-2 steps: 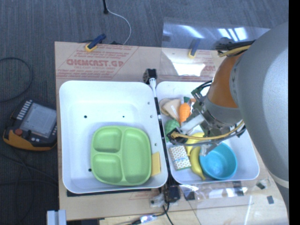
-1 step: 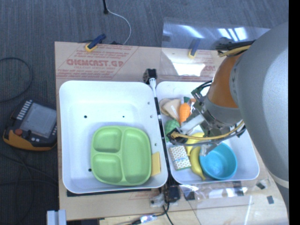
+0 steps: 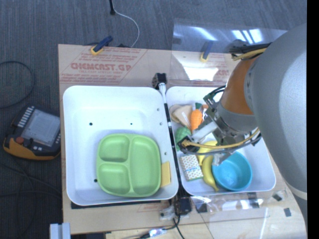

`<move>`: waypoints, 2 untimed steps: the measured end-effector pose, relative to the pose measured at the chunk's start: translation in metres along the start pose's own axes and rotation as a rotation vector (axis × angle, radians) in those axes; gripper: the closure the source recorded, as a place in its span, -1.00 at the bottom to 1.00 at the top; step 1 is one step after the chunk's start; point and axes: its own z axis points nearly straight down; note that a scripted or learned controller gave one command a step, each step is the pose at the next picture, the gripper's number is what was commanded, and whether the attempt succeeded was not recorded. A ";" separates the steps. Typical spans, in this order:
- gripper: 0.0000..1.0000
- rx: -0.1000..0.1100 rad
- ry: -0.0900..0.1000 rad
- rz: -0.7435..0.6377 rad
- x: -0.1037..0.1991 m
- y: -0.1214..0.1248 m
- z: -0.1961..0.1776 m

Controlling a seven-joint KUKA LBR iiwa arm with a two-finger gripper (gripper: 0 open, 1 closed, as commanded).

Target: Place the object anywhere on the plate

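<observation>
One arm (image 3: 279,98) reaches low over the right bin (image 3: 266,180); jaws' state can't be told.

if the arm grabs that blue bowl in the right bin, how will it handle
The blue bowl looks like thin plastic, so probably light and stiff. Its smooth rounded wall may slip from a pinch. It leans against a banana, so it could tip when nudged.

Two white bins sit side by side: the left bin (image 3: 79,133) holds one green plate (image 3: 129,164). The right bin (image 3: 266,176), at three o'clock from it, holds one blue bowl (image 3: 233,172), one carrot (image 3: 196,117), one banana (image 3: 207,176).
</observation>
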 end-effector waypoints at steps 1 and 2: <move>-1.00 0.000 0.000 0.000 0.000 0.000 0.000; -1.00 0.000 0.000 0.000 0.000 0.000 0.000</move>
